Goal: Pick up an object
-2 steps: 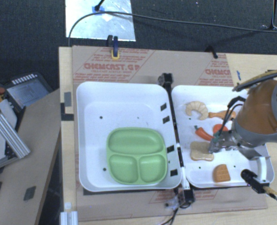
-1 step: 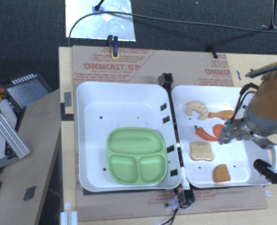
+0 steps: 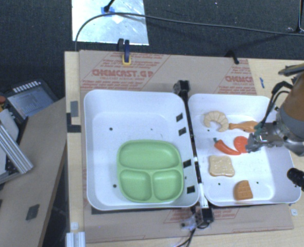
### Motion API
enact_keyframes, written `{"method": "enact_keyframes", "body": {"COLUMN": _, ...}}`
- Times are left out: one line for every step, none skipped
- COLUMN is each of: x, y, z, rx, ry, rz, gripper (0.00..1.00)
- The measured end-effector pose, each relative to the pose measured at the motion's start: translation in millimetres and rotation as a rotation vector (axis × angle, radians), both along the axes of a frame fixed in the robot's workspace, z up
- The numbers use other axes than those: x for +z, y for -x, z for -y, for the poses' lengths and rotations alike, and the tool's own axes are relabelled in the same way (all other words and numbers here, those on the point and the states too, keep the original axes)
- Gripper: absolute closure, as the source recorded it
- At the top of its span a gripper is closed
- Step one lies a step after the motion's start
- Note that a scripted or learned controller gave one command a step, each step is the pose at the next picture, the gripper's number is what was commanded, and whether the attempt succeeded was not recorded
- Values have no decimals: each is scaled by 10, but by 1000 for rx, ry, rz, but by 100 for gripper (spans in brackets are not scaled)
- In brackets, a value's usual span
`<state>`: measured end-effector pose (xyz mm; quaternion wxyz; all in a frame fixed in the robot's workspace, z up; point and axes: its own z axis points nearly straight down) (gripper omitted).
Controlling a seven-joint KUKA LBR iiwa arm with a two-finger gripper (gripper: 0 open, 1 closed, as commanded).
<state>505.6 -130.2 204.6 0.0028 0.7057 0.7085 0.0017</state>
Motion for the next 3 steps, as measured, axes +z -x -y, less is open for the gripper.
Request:
{"method": "enact_keyframes", "body": {"x": 434, "y": 2, "z": 14, "rx": 0, "ry": 0, "rz": 0, "gripper": 100}}
{"method": "enact_keyframes", "body": {"x": 966, "y": -14, "z": 18, "rx": 1, "ry": 0, "rz": 2, "gripper": 100}}
{"method": "enact_keyframes", "body": {"x": 951, "y": -182, "z": -453, "rx": 4, "ry": -2, "rz": -1, "gripper": 100}}
